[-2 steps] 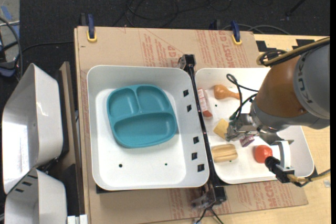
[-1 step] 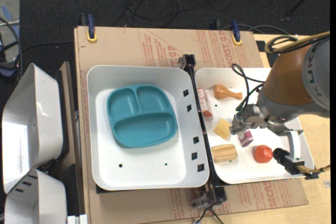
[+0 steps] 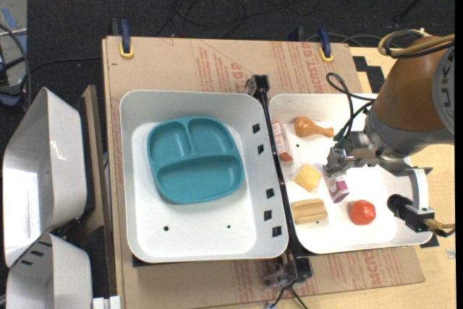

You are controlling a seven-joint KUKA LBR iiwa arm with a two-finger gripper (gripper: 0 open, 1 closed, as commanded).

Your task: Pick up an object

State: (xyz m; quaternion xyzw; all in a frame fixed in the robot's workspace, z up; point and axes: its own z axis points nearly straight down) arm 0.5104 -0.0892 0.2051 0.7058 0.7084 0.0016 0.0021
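The right bin holds several small items: an orange squash-shaped toy, a yellow cheese wedge, a tan bread piece, a red tomato, a purple-and-white packet and a red-and-white packet by the left wall. My gripper hangs low in the middle of this bin, just above the purple packet and right of the cheese. The wrist hides its fingers.
The left bin holds a teal divided plate. A black divider with clips runs between the bins. White tubs stand off the bench to the left. Cables trail across the floor at the back.
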